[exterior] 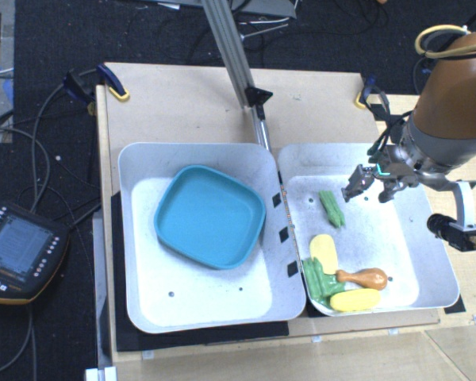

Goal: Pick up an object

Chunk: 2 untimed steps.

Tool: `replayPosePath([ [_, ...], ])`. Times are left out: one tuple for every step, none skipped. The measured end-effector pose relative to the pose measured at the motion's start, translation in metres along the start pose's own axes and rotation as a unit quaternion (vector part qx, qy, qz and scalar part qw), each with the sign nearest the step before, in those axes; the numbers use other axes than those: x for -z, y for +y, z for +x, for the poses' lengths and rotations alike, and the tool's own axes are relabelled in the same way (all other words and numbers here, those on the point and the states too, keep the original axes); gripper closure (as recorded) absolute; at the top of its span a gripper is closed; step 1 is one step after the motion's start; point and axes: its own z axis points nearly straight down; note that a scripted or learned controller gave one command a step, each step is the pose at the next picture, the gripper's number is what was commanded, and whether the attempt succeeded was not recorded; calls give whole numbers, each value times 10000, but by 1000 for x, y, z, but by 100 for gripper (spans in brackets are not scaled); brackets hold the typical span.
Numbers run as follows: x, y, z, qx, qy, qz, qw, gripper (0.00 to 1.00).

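Note:
My gripper (373, 186) hangs above the back half of the right bin (428, 236), its two dark fingers spread open with nothing between them. A small green bean-like piece (331, 209) lies on the bin floor just to the left of and below the gripper. Toward the bin's front lie a pale yellow piece (324, 252), a brown drumstick-shaped piece (364, 277), a yellow oblong piece (355, 299) and a green piece (318, 280), bunched together.
The left bin (143, 236) holds a blue square plate (209, 216). A grey metal pole (230, 42) slants over the back of the bench between the bins. A handheld pendant (20, 252) lies off the bench at the left.

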Motion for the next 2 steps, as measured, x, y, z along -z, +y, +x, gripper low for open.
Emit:
replayPosePath([
  [0, 0, 0, 0, 0, 0, 10000, 0],
  [-43, 2, 2, 1, 2, 19, 10000, 0],
])
